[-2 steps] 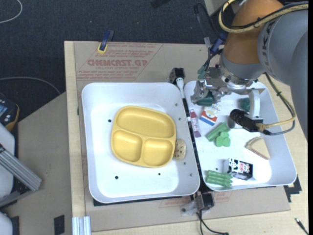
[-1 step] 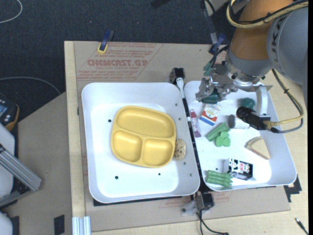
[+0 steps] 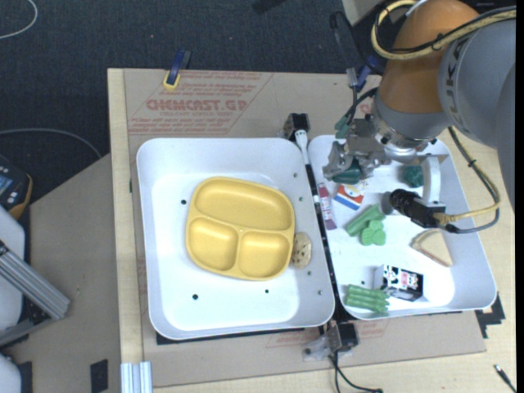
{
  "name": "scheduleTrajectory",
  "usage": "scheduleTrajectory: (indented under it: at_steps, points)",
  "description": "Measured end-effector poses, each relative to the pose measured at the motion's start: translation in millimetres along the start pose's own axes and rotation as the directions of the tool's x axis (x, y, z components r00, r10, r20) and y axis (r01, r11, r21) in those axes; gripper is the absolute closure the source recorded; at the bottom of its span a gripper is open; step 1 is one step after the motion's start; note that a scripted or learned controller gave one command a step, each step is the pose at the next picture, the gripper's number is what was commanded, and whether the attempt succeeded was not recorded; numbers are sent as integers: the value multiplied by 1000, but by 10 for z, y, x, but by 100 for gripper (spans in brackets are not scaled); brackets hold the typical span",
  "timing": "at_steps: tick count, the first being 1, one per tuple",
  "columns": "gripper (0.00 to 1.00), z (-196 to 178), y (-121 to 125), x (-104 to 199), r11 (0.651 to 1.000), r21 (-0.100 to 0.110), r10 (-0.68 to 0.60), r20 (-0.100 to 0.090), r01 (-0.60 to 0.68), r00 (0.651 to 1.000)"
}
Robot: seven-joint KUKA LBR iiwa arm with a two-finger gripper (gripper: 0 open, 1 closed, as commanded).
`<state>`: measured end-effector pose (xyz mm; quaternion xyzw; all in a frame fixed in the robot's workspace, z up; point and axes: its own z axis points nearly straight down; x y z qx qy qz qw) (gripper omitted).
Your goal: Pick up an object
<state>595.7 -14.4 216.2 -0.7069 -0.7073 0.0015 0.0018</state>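
Fig.: my gripper [image 3: 350,164] low in right bin [image 3: 468,260] | grip state: cannot tell | I should centre on teal piece [image 3: 354,175], then lift straight.

Yellow three-compartment plate [image 3: 241,228] lies flat, centre of left bin [image 3: 164,219]; speckled cookie [image 3: 301,250] touches its right edge. Right bin [image 3: 471,260]: green blocks [image 3: 368,223] mid-bin, green ridged piece [image 3: 366,299] at near edge, tan wedge [image 3: 434,250] right side.

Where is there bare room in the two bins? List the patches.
Left white bin: the wide strip between the yellow three-compartment plastic plate and the near rim. Right white bin: a small patch between the tan wooden triangle and the black-and-white card. Crowded around the gripper.
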Motion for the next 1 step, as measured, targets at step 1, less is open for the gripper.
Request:
scheduleTrajectory:
  at_steps: [1]
  points:
    - [100,7,37,-8,1000,-4,-1,1,1,1000]
